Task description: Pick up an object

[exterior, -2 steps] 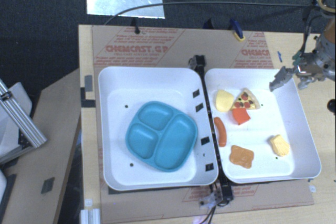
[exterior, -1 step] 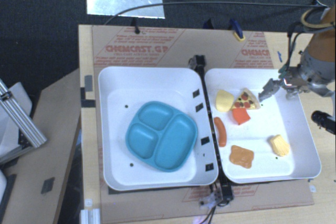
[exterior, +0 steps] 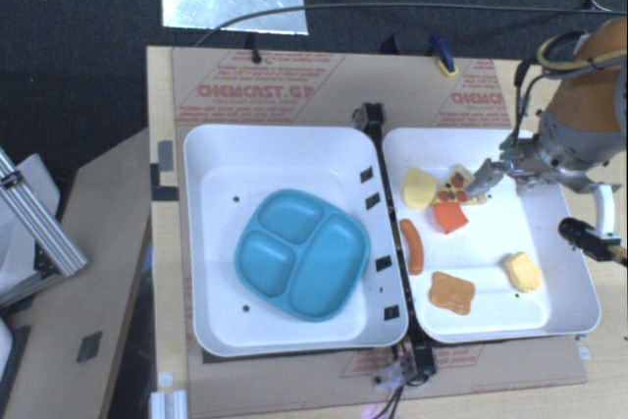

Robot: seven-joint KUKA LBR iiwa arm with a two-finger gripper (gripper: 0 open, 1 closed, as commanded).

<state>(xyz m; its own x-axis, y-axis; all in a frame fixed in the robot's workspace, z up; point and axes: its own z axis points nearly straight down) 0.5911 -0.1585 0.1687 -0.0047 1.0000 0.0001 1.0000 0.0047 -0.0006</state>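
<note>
The grey 2-finger gripper (exterior: 478, 183), whose grip state I cannot tell, hangs in the right white bin (exterior: 559, 240) over a small red-and-yellow toy piece (exterior: 458, 182) at 10 o'clock, so it may nudge the touching orange-red block (exterior: 450, 217) and yellow plastic wedge (exterior: 420, 188).

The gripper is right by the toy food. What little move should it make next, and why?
Probably a small drop straight down. The gripper hangs over a little cluster in the right bin: a small multicoloured piece and an orange-red block just below it. Nothing can be seen between its fingers, so lowering onto the nearest piece looks sensible.
</note>
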